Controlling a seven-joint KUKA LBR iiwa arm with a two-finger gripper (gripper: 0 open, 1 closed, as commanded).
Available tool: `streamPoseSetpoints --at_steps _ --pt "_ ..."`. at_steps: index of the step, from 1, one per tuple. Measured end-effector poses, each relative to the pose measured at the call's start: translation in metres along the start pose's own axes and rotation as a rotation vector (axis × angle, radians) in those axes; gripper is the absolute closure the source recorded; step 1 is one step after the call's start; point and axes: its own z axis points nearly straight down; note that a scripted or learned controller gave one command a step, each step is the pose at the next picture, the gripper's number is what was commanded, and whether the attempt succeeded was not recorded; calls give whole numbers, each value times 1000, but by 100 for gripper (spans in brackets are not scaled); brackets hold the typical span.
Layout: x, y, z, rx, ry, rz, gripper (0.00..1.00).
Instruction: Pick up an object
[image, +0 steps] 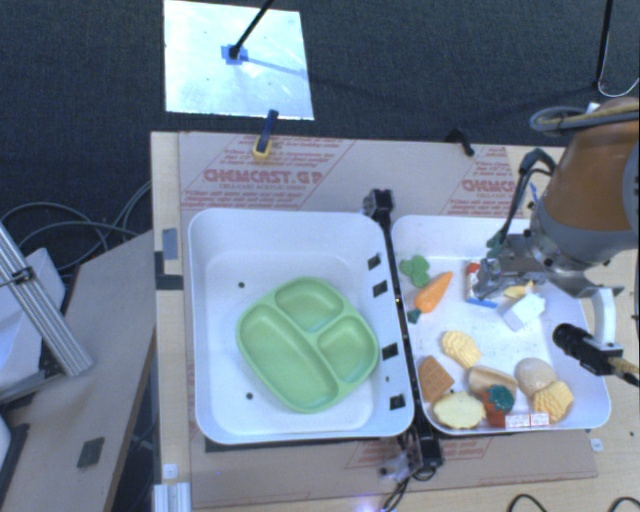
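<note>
Two white bins are seen from above. One green plate lies in the left bin. In the right bin, one carrot, one broccoli and several yellowish foods are scattered. The gripper is lowered beside the carrot; its opening cannot be told.

Arm: bulky rounded body, orange band above a grey wrist section. Black cables loop along its left side. Gripper: small metallic assembly, dark and silver parts. White curved piece and black cylindrical part below wrist.
</note>
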Motion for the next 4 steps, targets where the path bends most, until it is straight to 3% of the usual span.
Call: streamPoseSetpoints --at_steps 2,3,4 --pt "23 1 4 1 -1 4 100" --pt "14 -7 19 3 -1 9 100" --pt "14 2 22 1 -1 6 100"
